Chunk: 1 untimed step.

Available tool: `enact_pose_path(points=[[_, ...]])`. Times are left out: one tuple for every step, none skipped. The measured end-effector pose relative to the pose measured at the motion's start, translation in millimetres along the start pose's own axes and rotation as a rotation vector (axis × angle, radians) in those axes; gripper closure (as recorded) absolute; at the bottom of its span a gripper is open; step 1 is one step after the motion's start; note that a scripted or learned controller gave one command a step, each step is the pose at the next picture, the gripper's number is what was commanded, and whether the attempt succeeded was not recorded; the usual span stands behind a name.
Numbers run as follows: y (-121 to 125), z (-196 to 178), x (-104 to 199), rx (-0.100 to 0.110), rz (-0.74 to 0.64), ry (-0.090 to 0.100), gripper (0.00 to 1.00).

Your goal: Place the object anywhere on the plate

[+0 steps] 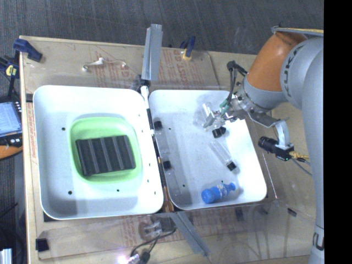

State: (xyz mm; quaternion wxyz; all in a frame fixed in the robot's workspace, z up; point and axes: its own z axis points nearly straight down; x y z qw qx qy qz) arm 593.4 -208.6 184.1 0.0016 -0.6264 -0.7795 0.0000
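Gripper upper right of frame, finger state indeterminate, nothing visibly held; blue object lower right bin corner, plate left; risk: wall crowds fingers, grasp slips.

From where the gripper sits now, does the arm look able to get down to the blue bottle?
Probably yes. The blue bottle lies alone near the front of the right bin, open from above; the gripper is over the same bin, farther back.
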Motion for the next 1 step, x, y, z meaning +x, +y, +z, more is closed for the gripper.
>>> enact_pose_path(points=[[0.0, -0.1, -0.1, 0.000, 0.000, 0.000, 0.00]])
